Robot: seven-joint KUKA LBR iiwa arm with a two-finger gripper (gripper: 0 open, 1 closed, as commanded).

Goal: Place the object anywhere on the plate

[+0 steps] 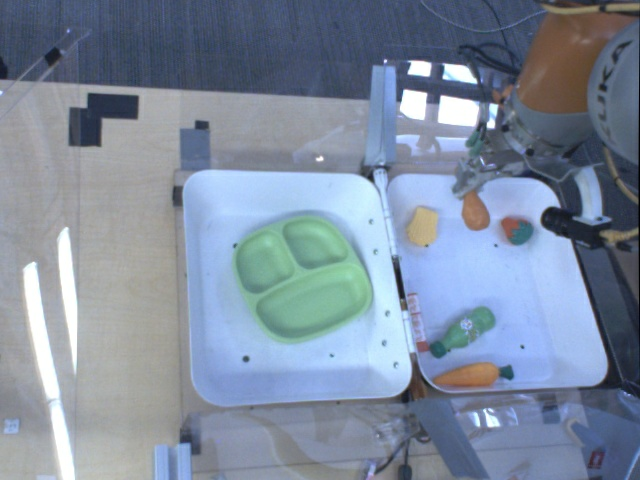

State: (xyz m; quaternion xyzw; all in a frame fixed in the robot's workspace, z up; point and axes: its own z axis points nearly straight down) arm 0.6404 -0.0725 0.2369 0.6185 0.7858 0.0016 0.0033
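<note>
Two shallow white bins sit side by side on the wooden bench. The left bin carries a green plate with three compartments, lying a little left of the bin's middle. The right bin holds the loose pieces. The grey arm, with its orange band, reaches in from the upper right, and its gripper hangs at the far edge of the right bin. Just below the fingertips, touching or nearly so, lies a small orange oblong object; whether the fingers are closed on it or merely above it cannot be told from this angle. A green bottle with a red cap lies tilted in the near half of the bin, and a carrot rests along the near wall. A yellow block lies near the divider, and a small red and green piece sits to the right of the orange object.
</note>
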